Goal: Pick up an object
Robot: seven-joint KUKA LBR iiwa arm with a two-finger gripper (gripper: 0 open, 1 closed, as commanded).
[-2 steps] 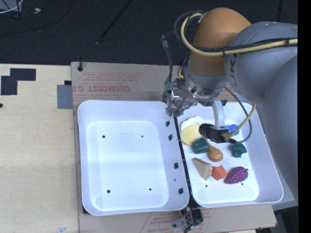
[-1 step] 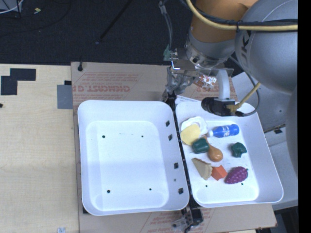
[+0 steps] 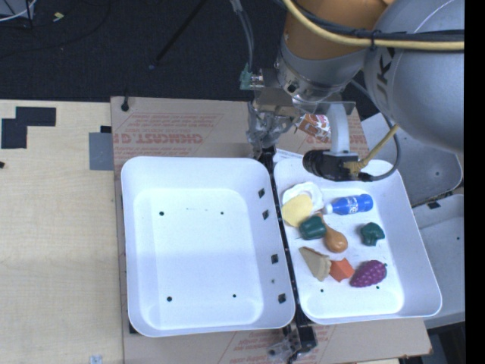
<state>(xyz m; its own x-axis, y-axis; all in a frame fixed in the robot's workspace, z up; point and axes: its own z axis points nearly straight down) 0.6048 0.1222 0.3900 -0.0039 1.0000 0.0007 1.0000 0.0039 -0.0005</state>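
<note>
Two white bins are seen side by side on the desk; the left bin is flanked at three o'clock by the right bin. Toy foods are clustered in the latter: a blue bottle, a yellow piece, a chicken drumstick, purple grapes. The hand is held at twelve o'clock above the bins' shared rim; whether it is open cannot be told.
</note>
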